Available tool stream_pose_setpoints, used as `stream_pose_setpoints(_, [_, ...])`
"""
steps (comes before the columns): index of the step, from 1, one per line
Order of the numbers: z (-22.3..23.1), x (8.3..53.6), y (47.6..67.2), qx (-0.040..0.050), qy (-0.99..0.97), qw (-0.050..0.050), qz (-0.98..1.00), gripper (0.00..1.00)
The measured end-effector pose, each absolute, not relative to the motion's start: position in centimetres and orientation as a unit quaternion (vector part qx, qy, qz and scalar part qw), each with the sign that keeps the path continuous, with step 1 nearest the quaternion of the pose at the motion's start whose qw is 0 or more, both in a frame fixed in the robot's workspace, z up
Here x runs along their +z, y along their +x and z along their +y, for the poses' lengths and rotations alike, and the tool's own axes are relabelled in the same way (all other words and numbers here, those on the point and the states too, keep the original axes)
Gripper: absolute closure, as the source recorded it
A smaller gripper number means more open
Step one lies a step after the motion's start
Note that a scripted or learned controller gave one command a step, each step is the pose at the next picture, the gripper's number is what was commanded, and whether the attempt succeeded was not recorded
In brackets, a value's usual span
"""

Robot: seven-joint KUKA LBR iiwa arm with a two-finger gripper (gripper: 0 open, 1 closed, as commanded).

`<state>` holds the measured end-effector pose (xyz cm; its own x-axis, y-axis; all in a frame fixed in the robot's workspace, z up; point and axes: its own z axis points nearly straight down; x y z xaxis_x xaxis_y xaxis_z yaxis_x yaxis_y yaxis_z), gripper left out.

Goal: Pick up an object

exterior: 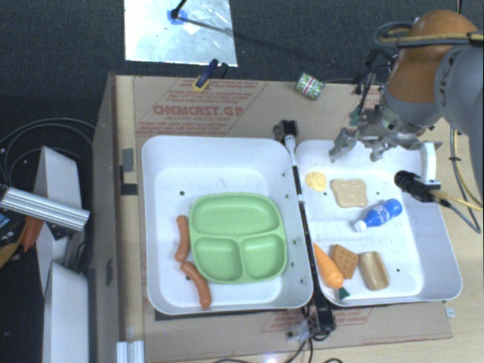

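My gripper (358, 150) hangs over the far edge of the right bin (435, 240), fingers spread open with nothing between them. Below it in that bin lie a yellow blob (316, 180), a slice of toast (349, 193) and a blue bottle with a white cap (379, 214). Nearer the front lie a carrot (327, 265), a waffle square (345, 259) and a bread roll (373, 270). The left bin (162, 195) holds a green divided plate (238, 235) and two sausages (181, 237) (199, 282).
A small green can (309, 85) lies on the cardboard behind the bins. A blue and yellow clip (209, 74) sits near a metal sheet (180, 20) at the back. Cables and a white box crowd the left side.
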<state>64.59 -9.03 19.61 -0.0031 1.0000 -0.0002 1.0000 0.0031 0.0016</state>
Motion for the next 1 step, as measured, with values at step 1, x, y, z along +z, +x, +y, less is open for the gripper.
stream_pose_setpoints(1, [-9.23,17.56,62.08,0.0002,0.707,0.000,0.708,0.00])
